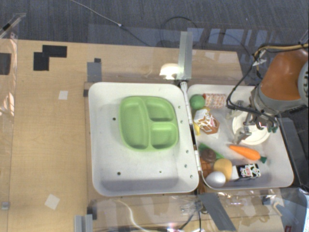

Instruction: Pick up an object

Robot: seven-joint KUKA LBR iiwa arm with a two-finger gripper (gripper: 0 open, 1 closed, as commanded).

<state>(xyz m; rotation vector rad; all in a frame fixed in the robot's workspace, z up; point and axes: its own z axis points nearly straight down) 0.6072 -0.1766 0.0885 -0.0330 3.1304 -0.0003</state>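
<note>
**Ana:** Camera view, and straight to the pincer (252, 128) — it hangs low in the right bin (285, 178), right over a white round dish (260, 135) by the bin's right side. Fingers? Too tangled with cables and metal up there; I can't tell if they're spread or pressed together.

**Ben:** Same here, and I see nothing between them. The grey arm (285, 79) with its orange band comes in from the right above it.

**Ana:** Just below the dish lies an orange carrot (246, 152), green end pointing right. Near it, lower, a small black-and-white carton (248, 171), beside a yellow rounded piece (223, 166) and a white egg-like piece (216, 179).

**Ben:** Along the left wall: a green ball (196, 102) up top, a pale printed packet (215, 100) next to it, a brown-and-white packet (206, 122) beneath.

**Ana:** Out further, the left bin (104, 178) holds a green divided tray (147, 123), lying flat in its middle. Both bins sit side by side on the wooden bench (43, 144).
</note>
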